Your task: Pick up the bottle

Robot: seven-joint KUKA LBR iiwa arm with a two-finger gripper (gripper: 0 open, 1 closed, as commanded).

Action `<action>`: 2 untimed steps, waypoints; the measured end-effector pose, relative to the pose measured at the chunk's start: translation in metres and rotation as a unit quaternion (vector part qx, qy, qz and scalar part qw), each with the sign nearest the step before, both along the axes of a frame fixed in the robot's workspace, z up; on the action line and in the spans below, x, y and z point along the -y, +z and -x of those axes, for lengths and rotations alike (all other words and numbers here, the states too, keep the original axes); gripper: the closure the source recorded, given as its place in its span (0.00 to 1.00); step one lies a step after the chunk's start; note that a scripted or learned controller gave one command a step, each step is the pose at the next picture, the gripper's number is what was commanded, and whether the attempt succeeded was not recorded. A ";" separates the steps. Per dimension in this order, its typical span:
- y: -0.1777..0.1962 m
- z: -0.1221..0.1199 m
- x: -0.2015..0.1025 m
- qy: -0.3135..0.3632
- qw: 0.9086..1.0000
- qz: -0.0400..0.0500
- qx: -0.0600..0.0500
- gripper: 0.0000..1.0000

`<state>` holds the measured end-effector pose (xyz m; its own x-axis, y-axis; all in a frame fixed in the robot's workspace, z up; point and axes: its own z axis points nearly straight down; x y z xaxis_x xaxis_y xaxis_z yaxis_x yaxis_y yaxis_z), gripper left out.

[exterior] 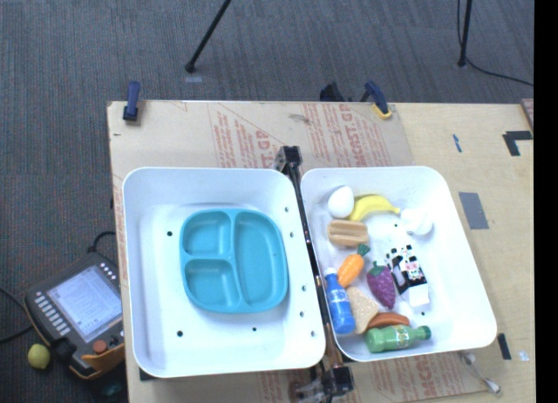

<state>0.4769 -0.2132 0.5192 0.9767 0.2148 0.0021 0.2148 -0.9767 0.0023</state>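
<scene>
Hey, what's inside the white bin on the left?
The left bin holds one thing: a turquoise divided plate with three compartments, lying flat near the middle. The bin floor beneath the plate is covered, so whatever might lie under it cannot be seen.

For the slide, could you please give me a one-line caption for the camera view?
Left bin holds a blue divided plate; right bin holds toy food and a green bottle.

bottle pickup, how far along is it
Nothing looks done yet. The green bottle lies on its side at the near edge of the right bin, among the toy food, with a blue bottle by the bin's left wall. Nothing is in hand. The whole job is left: reach in, grip a bottle, lift it. The teal plate sits in the left bin.
</scene>
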 end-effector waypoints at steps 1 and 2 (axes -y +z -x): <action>0.005 0.000 0.000 0.001 1.000 0.000 0.000 1.00; -0.011 0.000 -0.001 0.099 0.995 -0.001 -0.002 1.00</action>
